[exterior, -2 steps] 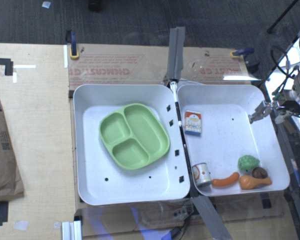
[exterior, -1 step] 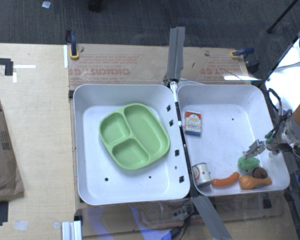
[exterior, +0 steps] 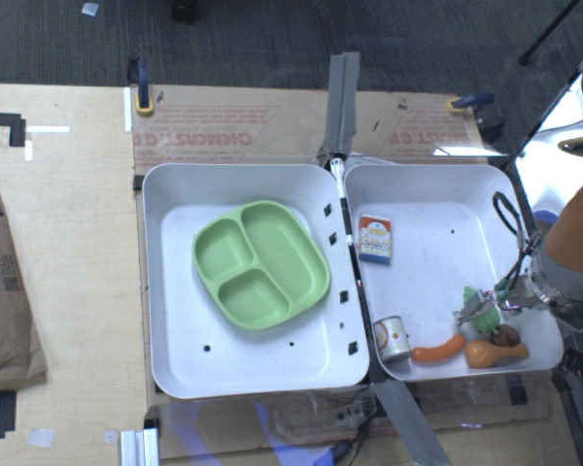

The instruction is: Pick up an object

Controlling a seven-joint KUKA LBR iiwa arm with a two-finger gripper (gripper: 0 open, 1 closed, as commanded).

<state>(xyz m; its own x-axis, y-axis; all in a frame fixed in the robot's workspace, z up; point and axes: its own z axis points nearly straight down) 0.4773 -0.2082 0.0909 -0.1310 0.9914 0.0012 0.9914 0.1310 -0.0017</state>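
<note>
The right bin (exterior: 437,212) holds several small objects. A white, blue and red box (exterior: 374,239) lies near its left wall. A small can (exterior: 392,339) lies on its side at the front left corner, with an orange carrot (exterior: 437,351) to its right. An orange pear-shaped toy (exterior: 492,354) and a small brown piece (exterior: 506,336) rest at the front right. My gripper (exterior: 478,309) reaches in from the right and sits low over a green object (exterior: 485,322), partly hiding it.
The left bin (exterior: 175,348) holds a green divided plate (exterior: 260,263). A black cable (exterior: 508,214) loops along the right bin's right wall. Brown cardboard (exterior: 233,129) lies behind the bins, and a paper bag (exterior: 5,289) rests at the far left of the bench.
</note>
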